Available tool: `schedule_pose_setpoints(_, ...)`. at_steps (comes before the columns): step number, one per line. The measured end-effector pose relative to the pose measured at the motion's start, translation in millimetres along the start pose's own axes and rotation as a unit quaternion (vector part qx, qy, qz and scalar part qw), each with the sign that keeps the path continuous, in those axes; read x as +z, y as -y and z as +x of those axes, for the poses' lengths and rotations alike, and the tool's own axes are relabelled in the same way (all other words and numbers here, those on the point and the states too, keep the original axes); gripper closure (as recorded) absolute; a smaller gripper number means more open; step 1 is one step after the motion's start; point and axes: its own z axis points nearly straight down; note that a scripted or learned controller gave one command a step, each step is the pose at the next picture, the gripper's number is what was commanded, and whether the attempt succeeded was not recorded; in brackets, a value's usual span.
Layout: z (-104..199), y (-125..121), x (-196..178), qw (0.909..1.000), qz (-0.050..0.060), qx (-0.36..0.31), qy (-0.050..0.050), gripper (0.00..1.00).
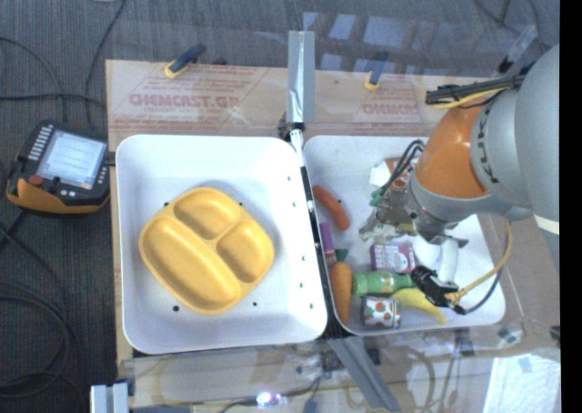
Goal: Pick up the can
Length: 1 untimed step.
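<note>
The can (382, 311) is small, with a red and white label, and lies near the front edge of the right bin (350, 161). My gripper (393, 218) hangs below the orange wrist band over the middle of that bin. It is above and just behind a maroon packet (394, 257), and clearly behind the can. Nothing can be seen held in it.
Around the can lie a green bottle (386, 282), a yellow banana (424, 303) and an orange carrot (341, 286). A sausage (332, 206) rests near the bin's left wall. The left bin (145, 166) holds a yellow divided plate (207, 248). A pendant (59, 167) sits at far left.
</note>
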Motion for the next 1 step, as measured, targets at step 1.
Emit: schedule_pose_setpoints(1, -104.5, -0.6, -0.1, 0.9995, 0.002, 0.033, 0.004, 1.0)
